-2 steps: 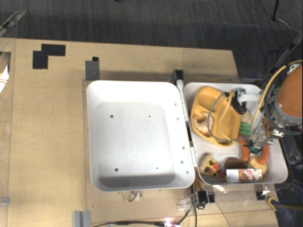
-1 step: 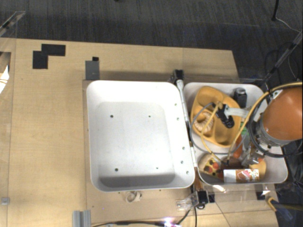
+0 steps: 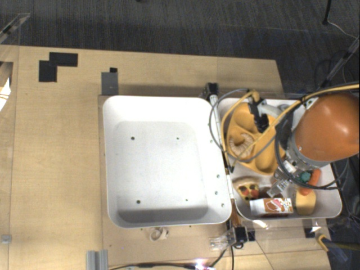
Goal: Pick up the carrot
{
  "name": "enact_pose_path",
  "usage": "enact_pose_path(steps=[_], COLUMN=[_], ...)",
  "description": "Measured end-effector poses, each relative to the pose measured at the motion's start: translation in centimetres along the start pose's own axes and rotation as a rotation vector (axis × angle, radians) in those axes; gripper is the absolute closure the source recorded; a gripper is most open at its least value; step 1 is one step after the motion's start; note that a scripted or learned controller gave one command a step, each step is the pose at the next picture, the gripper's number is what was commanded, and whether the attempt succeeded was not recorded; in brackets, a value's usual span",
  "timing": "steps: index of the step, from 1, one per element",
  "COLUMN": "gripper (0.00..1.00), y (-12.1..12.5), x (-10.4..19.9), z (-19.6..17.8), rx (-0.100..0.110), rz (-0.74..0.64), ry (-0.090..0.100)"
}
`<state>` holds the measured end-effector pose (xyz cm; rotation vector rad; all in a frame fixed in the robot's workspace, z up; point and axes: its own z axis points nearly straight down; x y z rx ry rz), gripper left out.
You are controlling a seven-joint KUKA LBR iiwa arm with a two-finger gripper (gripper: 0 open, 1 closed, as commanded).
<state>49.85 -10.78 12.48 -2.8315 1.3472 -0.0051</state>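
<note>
Down in the right bin (image 3: 332, 207), toward the frame's lower right, a small orange piece that may be the carrot (image 3: 316, 176) shows just beside the arm's wrist (image 3: 292, 165). Its long axis cannot be told. Whether the gripper grasps anything cannot be told.

Two shallow white bins are seen on the bench: a left bin (image 3: 160, 162) and a right bin (image 3: 332, 204). One arm (image 3: 329, 127) is seen over the right bin. In that bin, one white carton with a red label (image 3: 274, 206), one yellow block (image 3: 304, 202), one small dark item (image 3: 249, 192) and one orange piece, possibly the carrot (image 3: 315, 176), can be counted; others may be hidden under the arm.
</note>
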Motion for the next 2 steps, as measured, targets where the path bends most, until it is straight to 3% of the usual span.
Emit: enact_pose_path(steps=[1,2], gripper=[0.00,0.00], y=[1.2,-4.5], x=[2.4,1.7], z=[3.4,3.6], rx=[0.005,-0.002], rz=[-0.440,-0.577], ry=[0.014,0.006])
